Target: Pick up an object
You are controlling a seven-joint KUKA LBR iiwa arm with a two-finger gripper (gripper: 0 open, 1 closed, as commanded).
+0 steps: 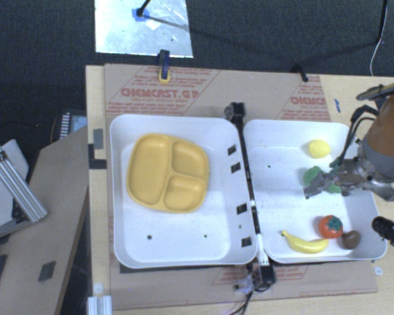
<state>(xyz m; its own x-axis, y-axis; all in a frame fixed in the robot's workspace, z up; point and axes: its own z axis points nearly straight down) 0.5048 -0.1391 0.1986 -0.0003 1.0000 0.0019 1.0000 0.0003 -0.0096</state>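
The green object (312,174) lies in the right bin (276,195), below the yellow lemon (319,149). Your gripper (317,188) sits right against it, but you can't tell whether it grips. Nothing looks lifted yet. The tomato (330,226), banana (306,243) and 1 brown piece (350,239) lie nearer the front.

One fixed cam, mounted above the bench (203,84), looking down at a slant. Far edge of bench sits toward top of frame, near edge at bottom. Mid distance: both white bins fit whole, left bin (128,241) approx centre-frame, right bin (276,169) toward the right side. Dark floor shows beyond the bench at top and left. Arm (387,143) enters at frame right, cropped by the edge.
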